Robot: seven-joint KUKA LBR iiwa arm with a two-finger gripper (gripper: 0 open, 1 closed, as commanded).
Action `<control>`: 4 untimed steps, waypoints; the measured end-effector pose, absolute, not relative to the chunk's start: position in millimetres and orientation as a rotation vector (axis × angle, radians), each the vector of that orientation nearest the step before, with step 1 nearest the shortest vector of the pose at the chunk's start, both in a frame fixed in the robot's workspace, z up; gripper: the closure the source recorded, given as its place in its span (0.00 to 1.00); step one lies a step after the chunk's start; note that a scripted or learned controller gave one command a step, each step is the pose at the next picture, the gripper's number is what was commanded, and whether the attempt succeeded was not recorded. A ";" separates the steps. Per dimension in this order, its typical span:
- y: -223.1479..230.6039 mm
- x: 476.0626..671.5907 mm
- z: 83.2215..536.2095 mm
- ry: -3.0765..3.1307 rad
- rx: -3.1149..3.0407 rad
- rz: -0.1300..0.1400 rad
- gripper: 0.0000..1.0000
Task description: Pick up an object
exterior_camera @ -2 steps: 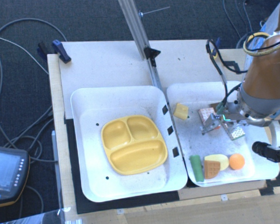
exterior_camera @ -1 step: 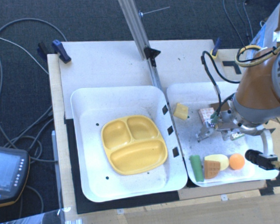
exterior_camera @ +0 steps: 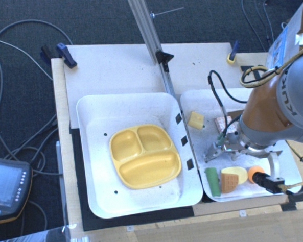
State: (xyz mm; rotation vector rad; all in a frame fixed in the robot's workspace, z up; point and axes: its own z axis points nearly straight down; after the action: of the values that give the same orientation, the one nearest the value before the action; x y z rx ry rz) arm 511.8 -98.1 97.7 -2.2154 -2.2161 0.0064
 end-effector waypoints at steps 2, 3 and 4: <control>-97.1 512.2 103.1 -2.221 -2.219 -0.002 1.00; -94.9 512.6 146.2 -2.226 -2.222 -0.005 1.00; -96.3 517.6 210.1 -2.228 -2.224 -0.008 1.00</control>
State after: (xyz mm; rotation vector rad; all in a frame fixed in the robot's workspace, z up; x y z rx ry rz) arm 517.6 -96.3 210.1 -2.2241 -2.2282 -0.0080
